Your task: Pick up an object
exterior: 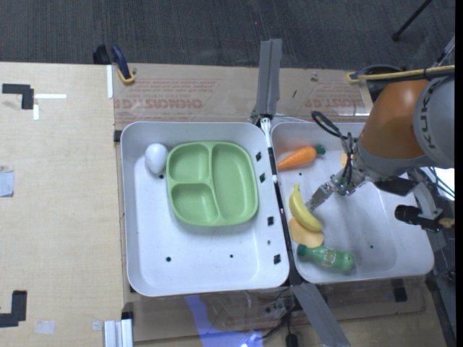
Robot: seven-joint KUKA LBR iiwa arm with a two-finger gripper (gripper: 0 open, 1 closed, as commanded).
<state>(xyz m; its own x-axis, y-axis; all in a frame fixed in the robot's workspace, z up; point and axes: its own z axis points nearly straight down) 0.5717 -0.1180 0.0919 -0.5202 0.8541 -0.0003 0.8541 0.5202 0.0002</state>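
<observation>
Your gripper (323, 192) hangs over the right bin (383, 259), just beside the banana (302, 210); whether its fingers are apart or together, you cannot tell. Four items share that bin: one curved yellow banana, one orange carrot (298, 157) with a green tip near the back wall, one yellow-orange piece (307, 233) under the banana, one green bottle (327, 257) lying at the front. The left bin (195, 266) holds one green three-compartment plate (213, 183) and one white egg-like ball (155, 156) touching its left rim.

Dark carpet (181, 13) — pale wooden bench (58, 215)
</observation>
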